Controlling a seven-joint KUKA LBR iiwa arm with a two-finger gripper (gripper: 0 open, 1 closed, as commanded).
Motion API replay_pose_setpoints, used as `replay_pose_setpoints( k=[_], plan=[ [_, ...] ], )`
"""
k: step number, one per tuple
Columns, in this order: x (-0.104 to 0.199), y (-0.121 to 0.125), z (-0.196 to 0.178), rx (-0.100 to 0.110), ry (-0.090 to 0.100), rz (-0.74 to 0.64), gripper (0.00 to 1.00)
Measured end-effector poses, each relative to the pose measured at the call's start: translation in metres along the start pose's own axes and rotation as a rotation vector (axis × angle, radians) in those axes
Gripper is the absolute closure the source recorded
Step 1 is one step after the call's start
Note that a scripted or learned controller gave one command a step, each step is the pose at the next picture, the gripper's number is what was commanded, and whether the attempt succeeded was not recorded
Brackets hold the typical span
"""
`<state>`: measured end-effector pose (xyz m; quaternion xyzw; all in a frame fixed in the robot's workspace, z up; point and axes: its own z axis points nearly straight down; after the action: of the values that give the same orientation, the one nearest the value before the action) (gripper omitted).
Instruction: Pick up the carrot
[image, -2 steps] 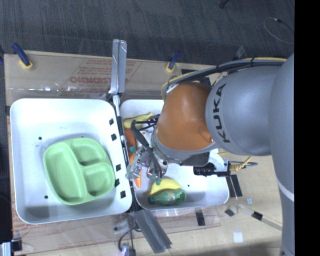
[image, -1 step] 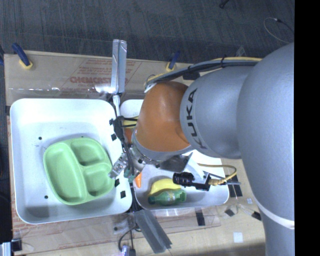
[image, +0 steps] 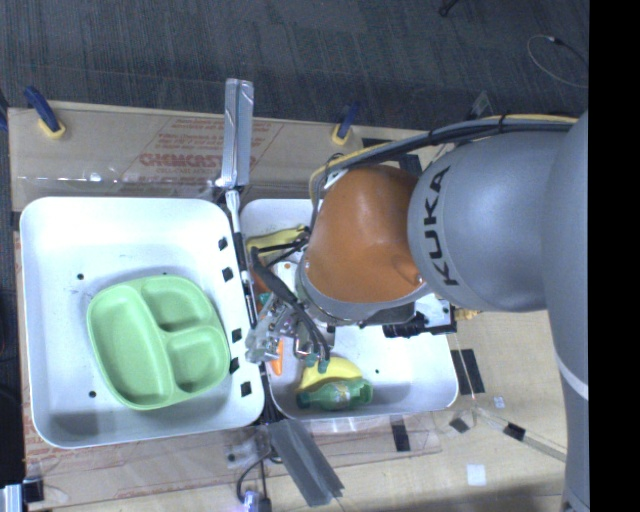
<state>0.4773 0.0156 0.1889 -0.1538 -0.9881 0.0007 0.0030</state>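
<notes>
A: Where's the arm?

B: The grey arm (image: 500, 220) reaches in from the right, and its orange band (image: 360, 235) hangs over the right bin (image: 440, 385), covering much of it. Below the band the jaws (image: 285, 338) point down at the bin's left side, close to the wall shared with the left bin (image: 60, 250)

A: And the carrot?

B: A thin orange sliver, the carrot (image: 279, 358), shows just under the metal parts of the jaws, low in the right bin near its left wall. It is touching or nearly touching the fingertips, but it's too small and too crowded there to say which

A: So are the jaws closed on it?

B: I cannot tell; the wrist and the cables hide how far apart the fingers stand, and nothing is plainly seen between them

A: What else is in there?

B: A yellow item (image: 333, 371) and a green item (image: 335, 395) lie just right of the carrot, near the front wall. The left bin holds a green divided plate (image: 155, 340), lying flat. Both bins sit on the tabletop (image: 130, 150)
</notes>
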Motion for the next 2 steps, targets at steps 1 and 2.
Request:
replay_pose_setpoints(
  k=[1,2],
  plan=[
    [-0.013,-0.039,0.000,-0.001,-0.003,-0.450,1.00],
    [-0.014,0.023,-0.001,-0.001,-0.005,-0.985,1.00]
  ],
)
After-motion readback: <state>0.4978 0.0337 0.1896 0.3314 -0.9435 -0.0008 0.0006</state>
